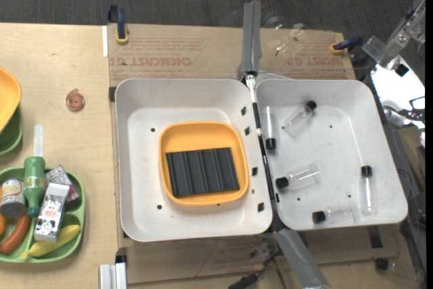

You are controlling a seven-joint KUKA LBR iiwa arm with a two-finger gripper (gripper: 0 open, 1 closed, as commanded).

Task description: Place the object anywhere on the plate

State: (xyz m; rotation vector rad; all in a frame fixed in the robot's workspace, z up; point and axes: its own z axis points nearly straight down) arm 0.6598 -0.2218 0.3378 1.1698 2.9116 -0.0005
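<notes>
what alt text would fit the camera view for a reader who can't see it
A ribbed dark grey rectangular block lies on an orange square plastic plate in the left shallow white bin. The right shallow white bin holds five small clear vials with black caps scattered about, and a green tray of toy food sits at far left.

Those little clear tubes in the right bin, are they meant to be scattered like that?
They do look strewn. The vials lie on their sides at different angles across the right bin. In the left bin, the dark ridged block sits squarely on the orange plate.
</notes>
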